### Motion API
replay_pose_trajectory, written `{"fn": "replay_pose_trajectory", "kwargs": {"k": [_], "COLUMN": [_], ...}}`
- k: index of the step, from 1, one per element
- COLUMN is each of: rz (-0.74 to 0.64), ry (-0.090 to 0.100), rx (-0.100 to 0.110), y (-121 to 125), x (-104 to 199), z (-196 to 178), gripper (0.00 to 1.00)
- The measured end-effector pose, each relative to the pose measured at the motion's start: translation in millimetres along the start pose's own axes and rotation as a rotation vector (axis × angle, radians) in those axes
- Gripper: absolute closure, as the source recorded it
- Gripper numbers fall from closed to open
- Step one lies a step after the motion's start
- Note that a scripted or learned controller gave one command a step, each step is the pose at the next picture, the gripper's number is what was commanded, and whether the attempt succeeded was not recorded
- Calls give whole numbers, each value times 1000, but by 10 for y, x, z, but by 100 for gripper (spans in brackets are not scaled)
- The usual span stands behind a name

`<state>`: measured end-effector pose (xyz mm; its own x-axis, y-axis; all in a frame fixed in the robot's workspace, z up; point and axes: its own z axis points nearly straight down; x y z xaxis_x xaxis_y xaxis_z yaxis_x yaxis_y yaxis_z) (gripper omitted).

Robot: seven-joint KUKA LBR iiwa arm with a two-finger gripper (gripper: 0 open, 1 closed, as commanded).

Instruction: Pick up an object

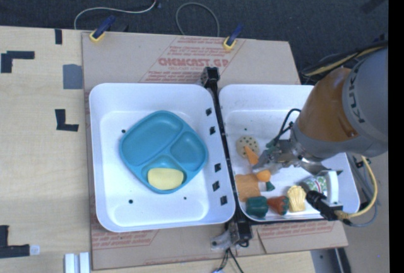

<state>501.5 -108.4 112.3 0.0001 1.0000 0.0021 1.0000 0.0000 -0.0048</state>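
Where small toys crowd the right bin (265, 101), claw (268, 161) low over them, grip unclear

pincer (268, 157) above small toys (260, 173)

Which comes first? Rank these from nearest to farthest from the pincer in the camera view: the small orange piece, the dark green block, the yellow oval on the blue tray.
1. Small orange piece, right bin, just under the pincer.
2. Dark green block, right bin's near edge.
3. Yellow oval, on the blue divided tray in the left bin.
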Motion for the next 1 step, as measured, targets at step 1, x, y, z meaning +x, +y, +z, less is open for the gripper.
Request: {"fn": "replay_pose_trajectory", "kwargs": {"k": [1], "rz": [-9], "ry": [-1], "rx": [-13], "y": [470], "x": [528], "z": [-803], "gripper": [100]}}
